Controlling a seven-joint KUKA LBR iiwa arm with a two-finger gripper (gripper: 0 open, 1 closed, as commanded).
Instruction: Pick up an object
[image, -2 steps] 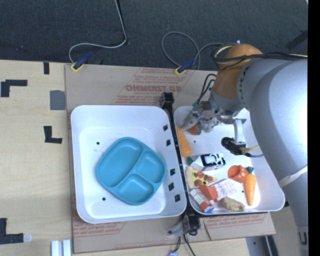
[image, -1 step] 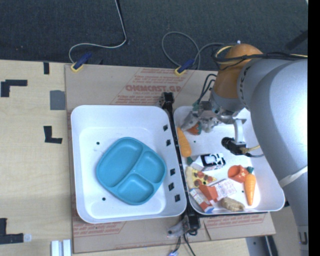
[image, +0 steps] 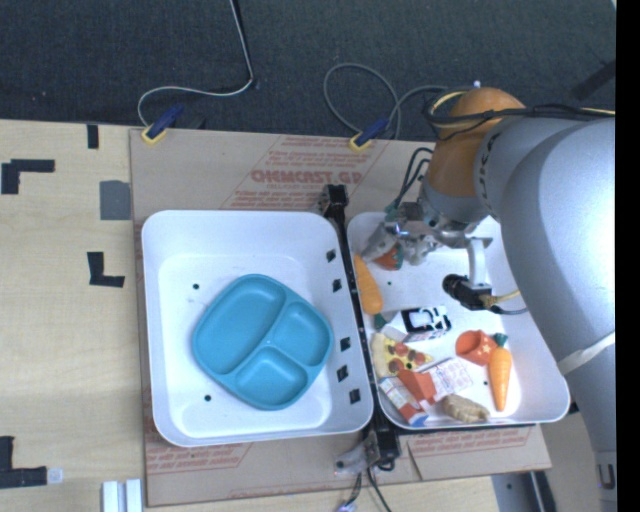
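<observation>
Right bin (image: 545, 395): carrot (image: 500, 375) upright near its right wall, red pepper (image: 474, 346) touching it, ginger (image: 465, 407) below, orange piece (image: 369, 289) against left wall.

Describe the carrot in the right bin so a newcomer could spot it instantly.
Start at the right bin, the one crowded with small items beside the bin holding the blue plate. Go to its near right corner: the carrot lies there, just below a red-orange pepper. It is the long, tapered orange piece with a green top, unlike the flat snack packets to its left.
</observation>
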